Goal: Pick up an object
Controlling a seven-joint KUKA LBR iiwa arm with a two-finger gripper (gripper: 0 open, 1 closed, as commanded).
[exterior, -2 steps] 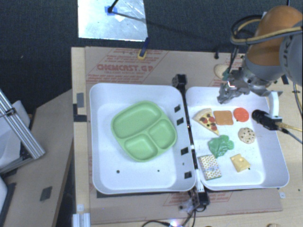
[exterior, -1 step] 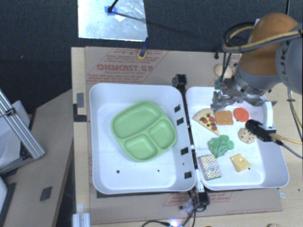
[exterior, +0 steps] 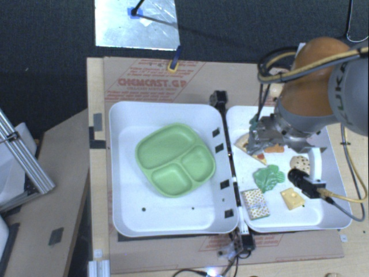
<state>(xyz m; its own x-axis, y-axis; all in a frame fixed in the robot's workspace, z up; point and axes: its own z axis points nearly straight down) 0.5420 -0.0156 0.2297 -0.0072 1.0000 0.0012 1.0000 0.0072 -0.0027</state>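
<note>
Where two bins [exterior: 124, 154] sit, one green plate [exterior: 174, 159].

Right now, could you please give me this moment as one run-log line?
arm: over right bin | end effector: low over pizza slice | green leafy toy: loose | left bin: green divided plate

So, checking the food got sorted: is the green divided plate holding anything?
Empty. The green divided plate lies flat in the left bin, and all three compartments show bare green.
</note>
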